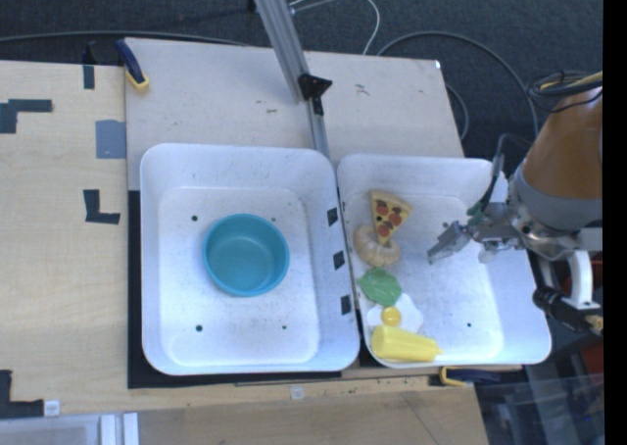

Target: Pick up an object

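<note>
Since the arm comes in from the right of the frame, the jaws [443,243] sit over the right-hand shallow white plastic bin [509,330], hanging above a bare patch of its floor at centre right. They look parted a bit, two dark fingers splayed toward the left, and there's nothing between them, so no grab yet as far as I can see. Can't really tell if the tips touch the bin floor or just hover.

Just left of the jaws is the pile of candidates, all bunched along that bin's left wall: a toy pizza slice with red dots [388,215] at the top, a beige lumpy roundish toy [373,249] right under it and touching it, then a green leafy plastic piece [379,287], a fried-egg toy with a yellow yolk [396,317], and a yellow chunky plastic piece [404,344] down at the bottom edge. My guess is the beige one or the pizza is the target, being nearest and level with the jaws.

Further left, the other white bin [162,237] holds a round teal plastic bowl [246,254], well apart from the action. Both bins sit on the bench [59,237].
</note>
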Motion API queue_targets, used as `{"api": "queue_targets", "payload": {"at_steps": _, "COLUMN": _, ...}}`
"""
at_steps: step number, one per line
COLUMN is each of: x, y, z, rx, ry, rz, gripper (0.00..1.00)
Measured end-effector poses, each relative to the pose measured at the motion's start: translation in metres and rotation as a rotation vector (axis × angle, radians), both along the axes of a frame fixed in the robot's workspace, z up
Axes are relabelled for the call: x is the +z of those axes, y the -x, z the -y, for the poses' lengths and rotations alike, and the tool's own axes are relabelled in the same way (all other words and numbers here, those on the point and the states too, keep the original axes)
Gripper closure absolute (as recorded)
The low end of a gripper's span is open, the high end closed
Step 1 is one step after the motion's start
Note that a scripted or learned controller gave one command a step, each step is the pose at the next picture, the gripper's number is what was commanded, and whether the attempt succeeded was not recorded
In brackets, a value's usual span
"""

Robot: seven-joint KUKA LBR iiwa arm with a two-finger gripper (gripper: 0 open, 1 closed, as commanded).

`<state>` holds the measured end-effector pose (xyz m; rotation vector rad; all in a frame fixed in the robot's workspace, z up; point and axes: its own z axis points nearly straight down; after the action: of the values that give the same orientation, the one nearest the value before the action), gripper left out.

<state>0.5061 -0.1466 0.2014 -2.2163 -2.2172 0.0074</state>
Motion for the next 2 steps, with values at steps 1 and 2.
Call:
{"api": "queue_targets", "payload": {"at_steps": 1, "x": -0.045, "y": 0.001, "z": -0.005, "rx": 0.001, "ry": 0.000, "rz": 0.002, "gripper": 0.00}}
{"api": "queue_targets", "payload": {"at_steps": 2, "x": -0.089, "y": 0.000, "z": -0.008, "rx": 0.001, "ry": 0.000, "rz": 0.001, "gripper": 0.00}}
